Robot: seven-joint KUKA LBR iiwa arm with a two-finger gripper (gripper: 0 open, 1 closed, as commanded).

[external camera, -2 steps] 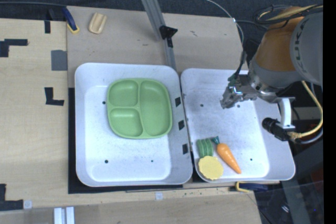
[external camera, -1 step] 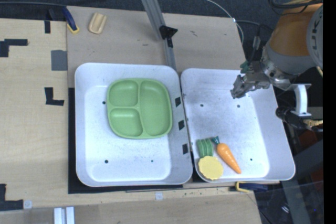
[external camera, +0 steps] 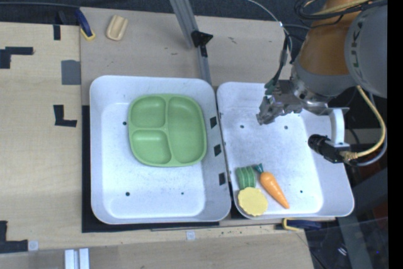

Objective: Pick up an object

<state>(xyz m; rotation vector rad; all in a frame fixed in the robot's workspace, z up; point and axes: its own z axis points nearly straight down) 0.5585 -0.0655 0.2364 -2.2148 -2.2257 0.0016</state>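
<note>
Tan wooden bench (external camera: pixel 38 154) carries two shallow white bins side by side. Grey arm (external camera: pixel 371 53) with orange band enters from the right, wrist above the right bin. Left bin (external camera: pixel 107 192) holds a green divided plate (external camera: pixel 167 130), three compartments, lying flat in the upper middle. Right bin (external camera: pixel 327 192) holds three toy foods bunched at its lower left corner: orange carrot (external camera: pixel 274 189) lying at a slant, yellow round piece (external camera: pixel 252 201) against the front wall just left of the carrot tip, green ridged piece (external camera: pixel 247 176) just above the yellow one, touching it. Gripper (external camera: pixel 265 115) hangs over the upper left part of the right bin, well apart from the food pile, nothing visible between its tips; how far the claw is open cannot be told from this angle. Small tan block (external camera: pixel 116 28) sits on the bench beyond the left bin, beside a blue-yellow item (external camera: pixel 85 24).
</note>
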